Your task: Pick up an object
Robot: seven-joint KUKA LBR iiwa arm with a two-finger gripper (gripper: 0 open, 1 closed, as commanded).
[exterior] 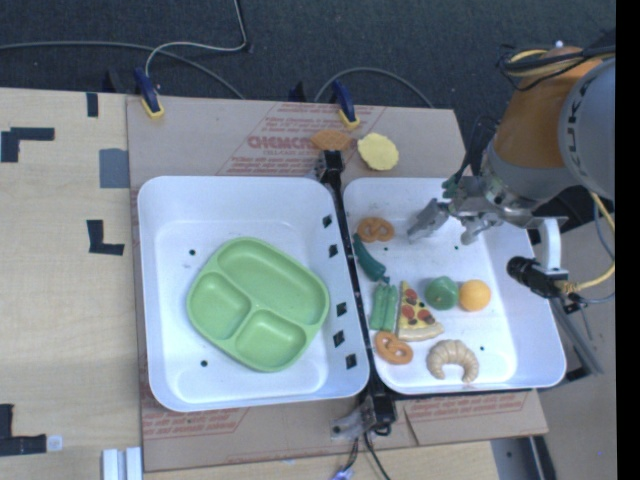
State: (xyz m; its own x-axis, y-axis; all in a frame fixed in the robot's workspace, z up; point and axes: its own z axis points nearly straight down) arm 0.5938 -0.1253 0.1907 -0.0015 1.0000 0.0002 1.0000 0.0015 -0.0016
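Near edge of the right bin (540, 373): a toy croissant (453, 358) and a pretzel (393, 348); just beyond, a pizza slice (415, 313), a green vegetable (442, 292) touching an orange (474, 295). Farther, a second pretzel (376, 230) lies left of the gripper (450, 224), whose fingers hang spread and empty above bare bin floor. A clean pick likely means centring over one isolated item, such as the croissant, before descending. Left bin (160, 208): a green divided plate (258, 303). Red print on the far cardboard (280, 143) is too blurred to read
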